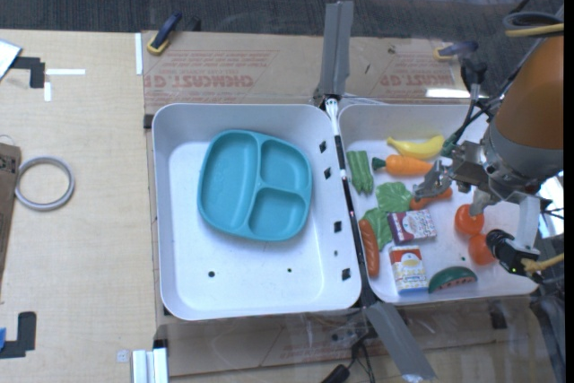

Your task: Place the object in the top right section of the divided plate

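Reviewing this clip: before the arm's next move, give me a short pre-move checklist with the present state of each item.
1. Divided plate sits flat in the left bin: ok.
2. Plate's top right section free of items: ok.
3. Gripper over the right bin, among the toy foods: ok.
4. Object held between the jaws: cannot tell.
5. Carrot and banana lie just beside the gripper, may get bumped: not ok.
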Robot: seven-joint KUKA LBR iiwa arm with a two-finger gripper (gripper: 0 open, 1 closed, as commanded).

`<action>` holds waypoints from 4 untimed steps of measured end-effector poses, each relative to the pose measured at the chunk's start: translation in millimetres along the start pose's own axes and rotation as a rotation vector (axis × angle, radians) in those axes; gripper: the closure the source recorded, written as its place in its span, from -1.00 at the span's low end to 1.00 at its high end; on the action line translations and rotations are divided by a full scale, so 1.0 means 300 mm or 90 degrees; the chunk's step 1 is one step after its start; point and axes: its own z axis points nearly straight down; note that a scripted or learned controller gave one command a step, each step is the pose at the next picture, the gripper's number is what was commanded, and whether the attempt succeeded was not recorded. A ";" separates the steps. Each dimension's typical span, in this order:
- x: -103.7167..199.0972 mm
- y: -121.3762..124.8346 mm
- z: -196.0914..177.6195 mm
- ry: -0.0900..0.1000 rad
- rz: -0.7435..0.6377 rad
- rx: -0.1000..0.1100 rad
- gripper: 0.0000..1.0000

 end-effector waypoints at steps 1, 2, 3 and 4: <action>-0.001 0.003 -0.027 -0.001 -0.001 0.001 1.00; -0.346 0.059 0.333 0.001 -0.084 0.001 1.00; -0.073 -0.017 0.412 0.001 0.017 0.000 1.00; -0.186 -0.022 0.415 0.001 0.316 0.001 1.00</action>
